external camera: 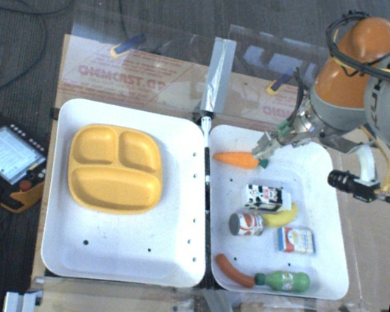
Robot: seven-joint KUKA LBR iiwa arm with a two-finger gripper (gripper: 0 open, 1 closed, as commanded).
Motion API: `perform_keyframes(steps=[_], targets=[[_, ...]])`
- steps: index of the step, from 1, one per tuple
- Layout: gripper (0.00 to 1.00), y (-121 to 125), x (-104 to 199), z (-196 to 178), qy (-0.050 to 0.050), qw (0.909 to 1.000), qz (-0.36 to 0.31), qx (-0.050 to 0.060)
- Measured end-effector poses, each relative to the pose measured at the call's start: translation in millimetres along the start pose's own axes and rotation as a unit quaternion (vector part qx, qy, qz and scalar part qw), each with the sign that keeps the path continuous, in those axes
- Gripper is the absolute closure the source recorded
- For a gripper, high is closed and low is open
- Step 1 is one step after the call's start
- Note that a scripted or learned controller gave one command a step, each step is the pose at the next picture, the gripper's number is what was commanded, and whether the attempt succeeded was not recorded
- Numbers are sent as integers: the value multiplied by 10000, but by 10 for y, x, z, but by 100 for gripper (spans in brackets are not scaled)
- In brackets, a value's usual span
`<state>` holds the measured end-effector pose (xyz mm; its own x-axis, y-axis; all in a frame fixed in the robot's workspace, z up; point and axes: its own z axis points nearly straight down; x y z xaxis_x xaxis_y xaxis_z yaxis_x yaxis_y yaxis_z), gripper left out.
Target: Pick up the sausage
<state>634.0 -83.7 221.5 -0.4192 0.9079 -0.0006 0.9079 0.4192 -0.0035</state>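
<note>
The sausage is a reddish-brown curved link lying at the near left corner of the right bin, its right end touching a green bottle. My gripper hangs over the far part of that bin, just right of the carrot's leafy end. It is well away from the sausage, which lies across the bin toward the front. Nothing shows between its fingers.
An orange carrot lies just beside the gripper. The right bin also holds a black-and-white carton, a banana, a can and a small red-and-white box. The left bin holds a yellow divided tray.
</note>
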Motion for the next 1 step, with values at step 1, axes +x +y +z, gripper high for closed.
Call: perform_keyframes(steps=[1], targets=[[0,-1,-1,0,-3,10000,1,1]])
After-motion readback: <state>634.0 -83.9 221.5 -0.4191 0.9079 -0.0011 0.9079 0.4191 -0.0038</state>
